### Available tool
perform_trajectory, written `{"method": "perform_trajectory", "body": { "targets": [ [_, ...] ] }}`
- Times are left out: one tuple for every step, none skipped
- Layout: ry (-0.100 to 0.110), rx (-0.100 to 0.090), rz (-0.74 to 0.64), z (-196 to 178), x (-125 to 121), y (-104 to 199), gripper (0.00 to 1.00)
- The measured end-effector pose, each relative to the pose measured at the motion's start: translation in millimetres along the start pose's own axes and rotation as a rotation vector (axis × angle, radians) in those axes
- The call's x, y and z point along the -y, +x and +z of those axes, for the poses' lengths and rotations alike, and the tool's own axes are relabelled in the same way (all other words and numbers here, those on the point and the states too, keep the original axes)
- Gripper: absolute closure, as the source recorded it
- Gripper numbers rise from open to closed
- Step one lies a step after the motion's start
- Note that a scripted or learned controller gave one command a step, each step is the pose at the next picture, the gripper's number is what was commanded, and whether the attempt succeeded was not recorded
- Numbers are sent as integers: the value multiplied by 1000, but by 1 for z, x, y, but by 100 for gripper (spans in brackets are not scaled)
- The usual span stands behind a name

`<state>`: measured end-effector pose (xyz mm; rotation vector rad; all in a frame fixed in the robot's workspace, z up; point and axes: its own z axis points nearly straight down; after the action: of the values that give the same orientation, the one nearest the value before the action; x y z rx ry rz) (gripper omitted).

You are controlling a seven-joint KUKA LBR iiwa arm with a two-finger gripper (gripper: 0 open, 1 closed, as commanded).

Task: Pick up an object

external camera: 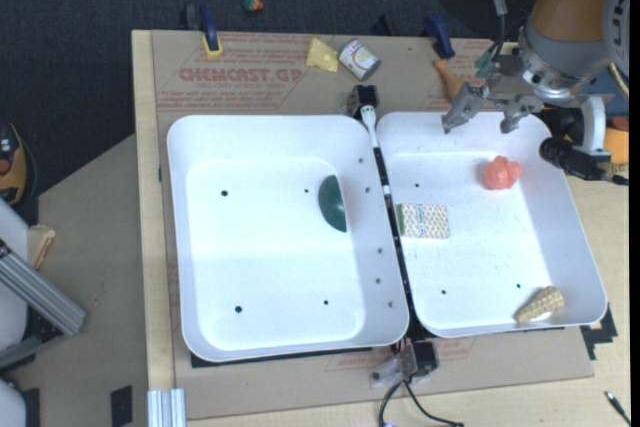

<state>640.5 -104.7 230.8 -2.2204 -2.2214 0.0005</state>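
The left bin (200, 215) holds one dark green thing (332, 202), which lies close to the bin's right wall. A grasp there is awkward, in my judgement, because one finger would have little room between the thing and the wall.

In the right bin (560, 245), a flat packet (424, 220) with a printed pattern lies near the left wall. It looks thin and flat on the floor, so two fingers may slide over it. Further right and toward the far side lies a pink lump (500, 173), with free floor around it. In the near right corner sits a tan ridged piece (540, 304), close to the rim.

The gripper (486, 111) hangs over the far rim of the right bin, its two fingers apart and nothing between them. The pink lump is the nearest thing to it and, I think, the best choice for the task.

To do this step well, the arm should bring the gripper above the middle of the lump, descend straight with the fingers wide on both sides, and close only when the tips are near the floor. A rounded lump may roll away if one finger touches first.
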Motion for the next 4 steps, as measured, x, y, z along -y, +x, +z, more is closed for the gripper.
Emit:
{"method": "perform_trajectory", "body": {
  "targets": [
    [0,0,0,0,0,0,0],
    [0,0,0,0,0,0,0],
    [0,0,0,0,0,0,0],
    [5,-4,-9,49,-10,92,0]
  ]
}}
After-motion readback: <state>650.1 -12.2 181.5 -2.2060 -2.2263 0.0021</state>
